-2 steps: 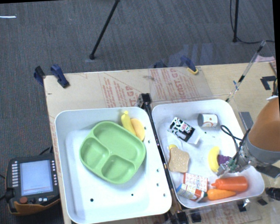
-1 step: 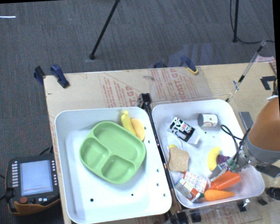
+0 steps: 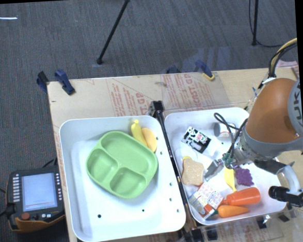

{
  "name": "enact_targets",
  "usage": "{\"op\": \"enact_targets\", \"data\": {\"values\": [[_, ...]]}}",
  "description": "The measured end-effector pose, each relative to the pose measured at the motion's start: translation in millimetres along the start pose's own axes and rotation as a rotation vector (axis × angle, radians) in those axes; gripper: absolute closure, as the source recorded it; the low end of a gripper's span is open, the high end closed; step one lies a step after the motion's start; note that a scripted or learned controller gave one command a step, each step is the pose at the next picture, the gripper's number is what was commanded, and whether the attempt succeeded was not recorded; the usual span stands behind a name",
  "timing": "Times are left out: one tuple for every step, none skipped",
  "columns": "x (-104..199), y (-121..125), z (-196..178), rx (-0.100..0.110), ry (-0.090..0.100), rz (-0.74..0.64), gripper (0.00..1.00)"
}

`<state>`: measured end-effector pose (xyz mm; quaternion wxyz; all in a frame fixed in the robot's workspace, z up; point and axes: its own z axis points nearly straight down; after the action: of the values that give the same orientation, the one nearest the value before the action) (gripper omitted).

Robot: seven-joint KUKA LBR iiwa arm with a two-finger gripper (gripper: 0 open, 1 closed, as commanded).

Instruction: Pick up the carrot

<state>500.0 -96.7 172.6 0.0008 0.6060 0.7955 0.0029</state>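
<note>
Over the right bin: arm (image 3: 273,117) reaches in from the right, with the hand (image 3: 217,167) low among the clutter near the bin's middle.
Hand state: cannot tell how far open; nothing visibly gripped.
Carrot (image 3: 233,210): lies flat at the front of the right bin (image 3: 178,122), tapered end pointing left, just in front of an orange-red block (image 3: 243,196) and apparently touching it.
Step in hand: by my reading, the approach; the hand sits beside the bread, well short of the carrot, so the grasp is not yet made.
Next move calls for: shifting the hand toward the front wall, lining the fingers across the carrot's narrow width, then descending.
Obstacles: the orange-red block presses close behind the carrot; a carton (image 3: 205,198) lies just left of its tip; the bin's front wall is close; little room for fingers on either side.
Risk: the similar colour of the block invites a wrong pick.
Other items, right bin: bread (image 3: 192,171), purple grapes (image 3: 244,176), yellow piece (image 3: 229,178), black-and-white box (image 3: 195,138).
Left bin (image 3: 75,211): green tray (image 3: 122,164), banana (image 3: 137,133) and a yellow-orange piece (image 3: 149,138) at its rear edge.
Bench (image 3: 113,97): cardboard-covered.
</note>
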Motion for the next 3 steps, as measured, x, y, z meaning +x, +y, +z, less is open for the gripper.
{"op": "enact_targets", "data": {"values": [[-37, -35, 14, 0.008, 0.0, -0.207, 0.0], [-96, -52, 45, 0.008, 0.002, -0.429, 0.0], [-46, -34, 83, -0.003, -0.008, -0.699, 0.0]]}}
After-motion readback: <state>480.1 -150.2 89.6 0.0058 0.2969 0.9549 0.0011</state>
